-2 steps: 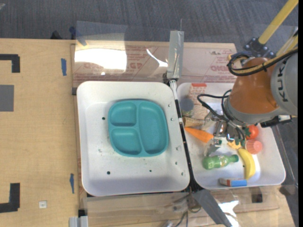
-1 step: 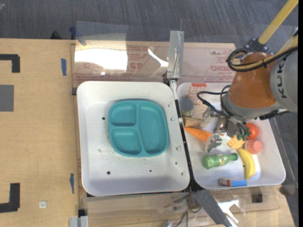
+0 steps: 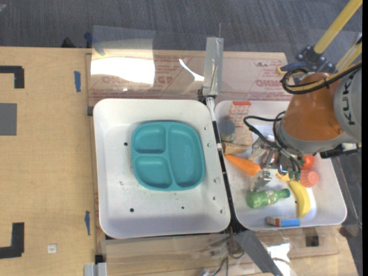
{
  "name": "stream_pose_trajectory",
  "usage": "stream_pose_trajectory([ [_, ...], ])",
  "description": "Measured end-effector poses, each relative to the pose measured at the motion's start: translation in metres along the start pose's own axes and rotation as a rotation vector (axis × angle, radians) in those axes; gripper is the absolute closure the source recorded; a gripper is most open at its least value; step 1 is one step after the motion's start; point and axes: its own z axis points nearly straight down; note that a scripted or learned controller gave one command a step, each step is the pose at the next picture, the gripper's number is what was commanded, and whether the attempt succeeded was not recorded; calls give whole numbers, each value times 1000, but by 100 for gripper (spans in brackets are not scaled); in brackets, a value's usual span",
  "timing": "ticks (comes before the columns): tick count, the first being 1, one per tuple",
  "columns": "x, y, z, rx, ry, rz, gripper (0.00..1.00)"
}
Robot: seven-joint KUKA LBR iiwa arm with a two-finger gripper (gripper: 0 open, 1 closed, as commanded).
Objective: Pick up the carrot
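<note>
The carrot lies just left of the tool, its long axis slanting down toward it; the tool's grip state cannot be told.

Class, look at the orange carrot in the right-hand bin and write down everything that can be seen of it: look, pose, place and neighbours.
The orange carrot is a smooth, tapered piece that looks like plastic. It lies flat on the floor of the right-hand white bin, near its left wall, thin end toward the divider and thick end toward the arm's gripper, which is close beside that end. A green bottle lies below it in the picture, apart from it.
</note>
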Motion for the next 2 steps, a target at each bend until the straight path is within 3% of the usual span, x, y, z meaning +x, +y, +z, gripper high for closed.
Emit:
stream_pose_trajectory([
  [1, -21, 7, 1, 1, 2, 284, 0],
  [2, -25, 7, -13, 1, -10, 283, 100],
])
